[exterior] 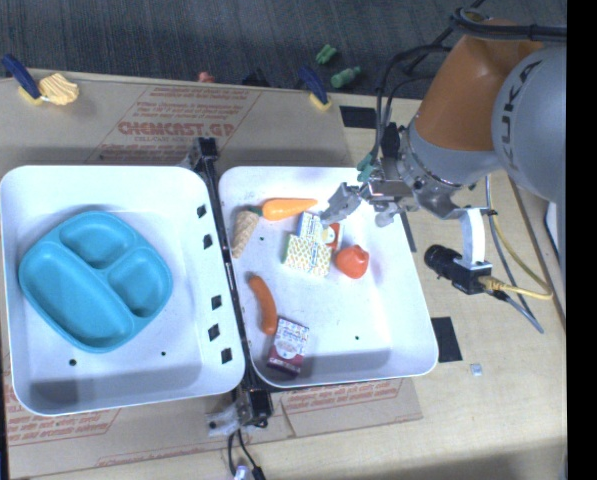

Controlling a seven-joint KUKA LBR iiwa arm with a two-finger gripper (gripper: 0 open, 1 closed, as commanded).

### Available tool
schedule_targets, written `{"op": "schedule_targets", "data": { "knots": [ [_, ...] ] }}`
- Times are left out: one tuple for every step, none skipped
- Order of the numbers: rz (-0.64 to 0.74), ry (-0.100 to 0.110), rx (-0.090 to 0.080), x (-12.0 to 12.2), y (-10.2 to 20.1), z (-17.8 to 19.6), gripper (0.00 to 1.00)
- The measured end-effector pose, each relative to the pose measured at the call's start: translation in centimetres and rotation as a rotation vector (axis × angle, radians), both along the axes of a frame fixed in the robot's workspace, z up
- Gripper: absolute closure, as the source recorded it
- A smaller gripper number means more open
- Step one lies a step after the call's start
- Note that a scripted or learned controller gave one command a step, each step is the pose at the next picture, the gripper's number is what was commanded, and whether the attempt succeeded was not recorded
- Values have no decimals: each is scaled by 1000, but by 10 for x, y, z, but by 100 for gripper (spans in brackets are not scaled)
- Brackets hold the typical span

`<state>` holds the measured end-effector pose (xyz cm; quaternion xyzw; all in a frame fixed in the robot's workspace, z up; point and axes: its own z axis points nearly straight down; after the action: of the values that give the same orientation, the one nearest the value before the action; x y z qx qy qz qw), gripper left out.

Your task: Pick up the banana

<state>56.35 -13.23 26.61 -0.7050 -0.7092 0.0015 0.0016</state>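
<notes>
Camera view: banana [245, 230] lies left of gripper [340, 204], apparently apart.

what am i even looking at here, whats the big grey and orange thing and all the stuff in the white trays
That grey and orange thing is a robot arm, reaching in from the right. Its grasping tool hangs over the right bin. One camera, fixed above the bench, looks down at a slant. The left bin holds a blue divided plate. The right bin holds toy food: a carrot, a red tomato-like piece, a sausage, a corn piece and small cartons. I can't pick out a banana with certainty, and nothing is visibly held.
</notes>
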Motion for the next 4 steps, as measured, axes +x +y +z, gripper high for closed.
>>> {"op": "schedule_targets", "data": {
  "knots": [
    [9, 3, 1, 10, 88, -76, 0],
    [380, 1, 2, -36, 133, -75, 0],
    [514, 0, 2, -70, 39, -72, 0],
    [308, 0, 3, -88, 32, -175, 0]
  ]
}}
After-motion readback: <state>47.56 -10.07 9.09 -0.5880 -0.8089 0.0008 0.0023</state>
